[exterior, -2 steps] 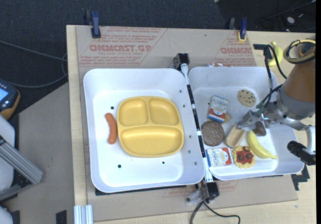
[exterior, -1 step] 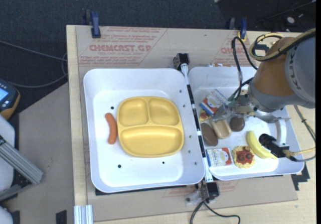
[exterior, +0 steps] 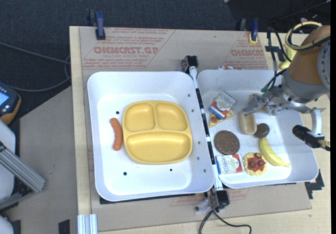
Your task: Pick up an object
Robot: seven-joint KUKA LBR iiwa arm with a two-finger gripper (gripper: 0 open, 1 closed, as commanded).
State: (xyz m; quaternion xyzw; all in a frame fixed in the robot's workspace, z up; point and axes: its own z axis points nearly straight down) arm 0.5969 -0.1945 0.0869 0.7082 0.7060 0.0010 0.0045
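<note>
Camera view: grey two-finger tool (exterior: 255, 105), grip state unclear, is hovering above tan bread roll (exterior: 247, 122), needing descent to grasp.

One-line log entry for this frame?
arm: over right bin | gripper: low near bread roll | held: nothing seen | left bin: yellow tray, sausage

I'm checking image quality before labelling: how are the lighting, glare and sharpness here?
Camera view: even, soft light; faint shadows beside the yellow tray and sausage; white bins look bright, near washed out; small items like the banana are slightly soft.
</note>
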